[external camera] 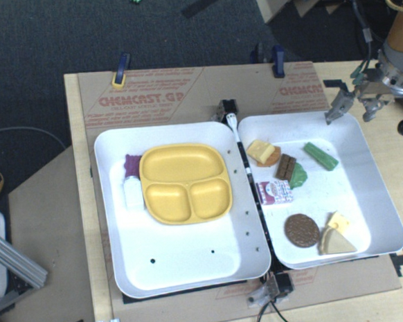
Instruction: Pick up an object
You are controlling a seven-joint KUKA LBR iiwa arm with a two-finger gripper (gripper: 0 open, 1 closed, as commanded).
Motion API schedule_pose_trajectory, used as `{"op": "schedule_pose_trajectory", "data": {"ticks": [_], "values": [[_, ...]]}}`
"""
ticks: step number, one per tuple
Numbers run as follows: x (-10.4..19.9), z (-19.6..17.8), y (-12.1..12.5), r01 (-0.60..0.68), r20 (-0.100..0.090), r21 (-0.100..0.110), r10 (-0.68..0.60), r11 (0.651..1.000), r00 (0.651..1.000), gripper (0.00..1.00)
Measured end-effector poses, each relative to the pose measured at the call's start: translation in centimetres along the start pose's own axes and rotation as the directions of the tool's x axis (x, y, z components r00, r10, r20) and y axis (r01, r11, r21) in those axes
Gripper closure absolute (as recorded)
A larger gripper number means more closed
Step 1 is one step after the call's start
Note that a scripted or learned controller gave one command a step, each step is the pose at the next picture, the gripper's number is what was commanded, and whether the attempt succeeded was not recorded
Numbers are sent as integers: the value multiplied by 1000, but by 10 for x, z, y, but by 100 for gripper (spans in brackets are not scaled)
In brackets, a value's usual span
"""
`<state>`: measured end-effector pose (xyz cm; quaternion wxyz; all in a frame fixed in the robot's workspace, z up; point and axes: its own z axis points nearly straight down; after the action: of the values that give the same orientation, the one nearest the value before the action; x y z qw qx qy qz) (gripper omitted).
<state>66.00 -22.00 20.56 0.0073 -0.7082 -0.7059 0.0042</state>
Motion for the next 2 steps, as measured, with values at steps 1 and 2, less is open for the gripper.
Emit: {"op": "schedule_pose_trajectory", "data": {"ticks": [1,2], "values": [[1,-10,3,4,4,-16,-3,1000,1000,0],[2,35,11,6,3,-11,-6,1000,1000,0]]}}
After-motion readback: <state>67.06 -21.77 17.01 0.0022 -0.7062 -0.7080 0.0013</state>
